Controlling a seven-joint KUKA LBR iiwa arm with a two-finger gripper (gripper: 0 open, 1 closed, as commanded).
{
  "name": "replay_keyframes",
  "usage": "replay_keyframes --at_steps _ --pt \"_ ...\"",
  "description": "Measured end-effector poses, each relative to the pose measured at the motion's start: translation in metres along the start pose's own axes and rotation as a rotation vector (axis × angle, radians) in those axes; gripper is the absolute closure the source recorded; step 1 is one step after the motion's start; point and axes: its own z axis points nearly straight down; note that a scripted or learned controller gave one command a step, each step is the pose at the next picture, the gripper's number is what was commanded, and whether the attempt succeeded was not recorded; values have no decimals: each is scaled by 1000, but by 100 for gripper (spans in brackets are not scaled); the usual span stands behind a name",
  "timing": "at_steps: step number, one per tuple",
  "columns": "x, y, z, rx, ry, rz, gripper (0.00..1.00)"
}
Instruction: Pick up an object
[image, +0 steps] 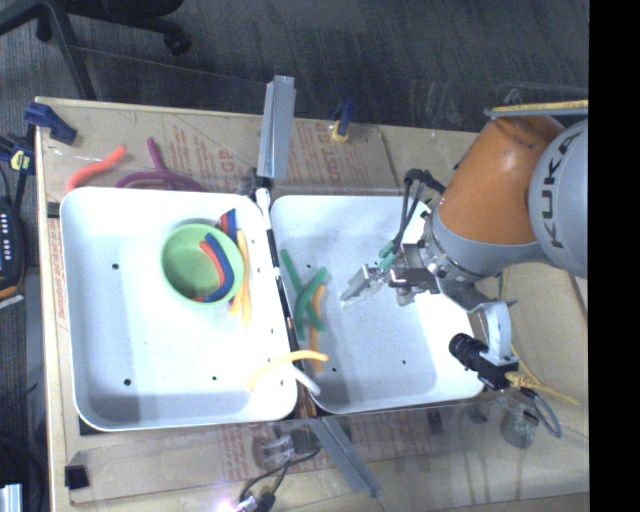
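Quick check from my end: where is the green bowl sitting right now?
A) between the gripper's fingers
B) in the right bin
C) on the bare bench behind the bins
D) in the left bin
D: the green bowl rests inside the left bin, with colored strips draped over its right side, while the gripper is over the right bin, apart from the bowl.

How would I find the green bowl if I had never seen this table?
Look at the left white bin, the one farther from the robot arm. In its upper middle sits the green bowl, round, with red, blue and yellow strips lying across its right side. It is the one round thing; everything else nearby is long and thin.
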Motion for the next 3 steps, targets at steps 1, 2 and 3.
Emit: replay_keyframes --at_steps 1,2,3 --pt "3 67 159 -1 -2 18 0" --pt "3 67 149 1 -4 13 100" --pt "43 98 65 -4 -2 -260 100"
